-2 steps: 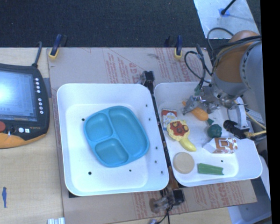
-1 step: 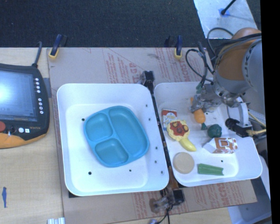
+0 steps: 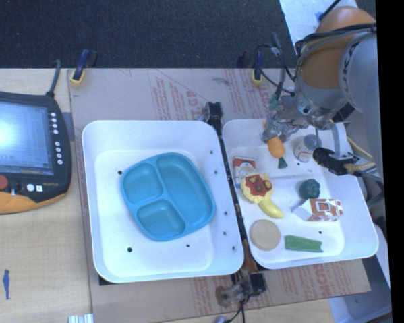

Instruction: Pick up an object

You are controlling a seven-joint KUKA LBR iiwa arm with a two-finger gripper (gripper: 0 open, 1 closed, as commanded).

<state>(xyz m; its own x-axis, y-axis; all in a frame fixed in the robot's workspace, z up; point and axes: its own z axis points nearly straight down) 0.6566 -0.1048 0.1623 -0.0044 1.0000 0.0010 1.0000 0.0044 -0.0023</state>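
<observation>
My gripper [image 3: 275, 135] hangs over the far part of the right bin [image 3: 355, 251]. A small orange carrot [image 3: 276, 148] with a green tip sits right under it, its upper end between the fingertips, which are closed on it. Loose in the same bin lie a red-and-yellow toy [image 3: 257, 186], a yellow banana [image 3: 270, 208], a tan disc [image 3: 265, 234], a green stick [image 3: 303, 242], a dark green lump [image 3: 309, 187] and a white-and-orange carton [image 3: 319, 209].
The left bin [image 3: 109, 257] holds a blue divided plate [image 3: 167, 195]. A red-and-white packet [image 3: 243, 166] leans at the right bin's left wall. A control pendant [image 3: 22, 150] lies on the bench at far left. Cables run behind the arm.
</observation>
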